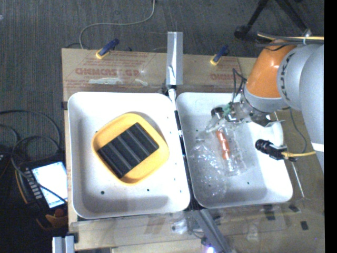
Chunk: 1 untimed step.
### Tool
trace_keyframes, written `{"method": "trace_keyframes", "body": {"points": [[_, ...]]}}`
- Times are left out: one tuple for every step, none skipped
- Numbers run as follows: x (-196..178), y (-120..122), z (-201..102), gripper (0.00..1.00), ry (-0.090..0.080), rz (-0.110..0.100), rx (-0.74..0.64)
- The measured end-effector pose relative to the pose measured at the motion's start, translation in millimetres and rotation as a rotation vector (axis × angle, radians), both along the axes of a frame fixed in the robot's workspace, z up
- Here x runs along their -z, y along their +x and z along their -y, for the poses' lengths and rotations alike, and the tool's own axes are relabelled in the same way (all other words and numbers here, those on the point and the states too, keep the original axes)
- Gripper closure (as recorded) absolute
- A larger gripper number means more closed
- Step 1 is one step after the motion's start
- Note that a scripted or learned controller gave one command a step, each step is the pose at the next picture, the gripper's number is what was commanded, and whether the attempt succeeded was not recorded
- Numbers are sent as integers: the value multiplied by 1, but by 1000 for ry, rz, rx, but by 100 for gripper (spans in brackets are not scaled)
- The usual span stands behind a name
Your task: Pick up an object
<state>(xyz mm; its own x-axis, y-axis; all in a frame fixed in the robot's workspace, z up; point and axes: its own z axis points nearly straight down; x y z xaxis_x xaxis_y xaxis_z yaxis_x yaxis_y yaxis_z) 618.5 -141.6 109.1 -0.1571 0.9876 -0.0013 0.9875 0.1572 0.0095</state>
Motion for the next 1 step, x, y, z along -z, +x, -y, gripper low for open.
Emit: {"method": "trace_keyframes", "body": {"points": [[-81,49,-63,100,-3,-9,-183]]}}
